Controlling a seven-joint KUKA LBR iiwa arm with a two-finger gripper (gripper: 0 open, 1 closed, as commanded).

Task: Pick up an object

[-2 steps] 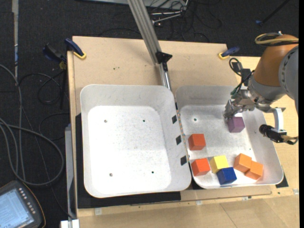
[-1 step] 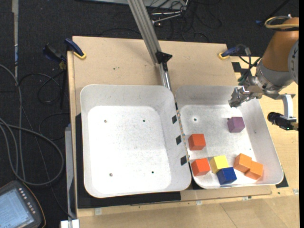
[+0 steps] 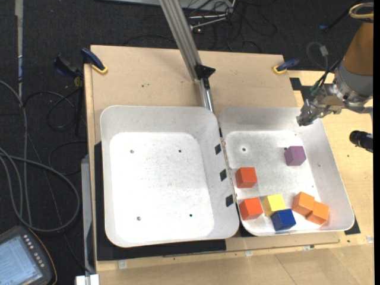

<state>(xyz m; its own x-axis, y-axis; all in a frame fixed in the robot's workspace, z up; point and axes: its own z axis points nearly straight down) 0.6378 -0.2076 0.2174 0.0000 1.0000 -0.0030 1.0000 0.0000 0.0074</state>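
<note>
We've got the bench [image 3: 148, 76] carrying two white bins side by side, held down by clamps [image 3: 94, 59] at the far corners, presumably so nothing shifts under contact. The left bin [image 3: 119, 129] has no blocks in it. The right bin [image 3: 261, 138] holds all the candidates, so any pick happens there.

The arm [image 3: 360, 58] comes in from the right, with the gripper [image 3: 306, 117] sitting over the far right rim of the right bin, clear of every block. We can't tell the hand's state from this angle; nothing shows between it and the bin floor, so we wouldn't call it holding anything.

Blocks, all in the near half of the right bin:
- orange pair [image 3: 311, 207] at the near right, touching each other
- two orange cubes [image 3: 246, 177] near the left wall, one nearer than the other
- yellow cube [image 3: 274, 203] touching the blue cube [image 3: 283, 219], crowded against the nearer orange one
- purple cube [image 3: 294, 155], alone, closest to the gripper

Our read: approach stage, no grasp yet. The purple cube is the sensible target, since it stands free on all sides and the near cluster risks a jammed or double grab.
</note>
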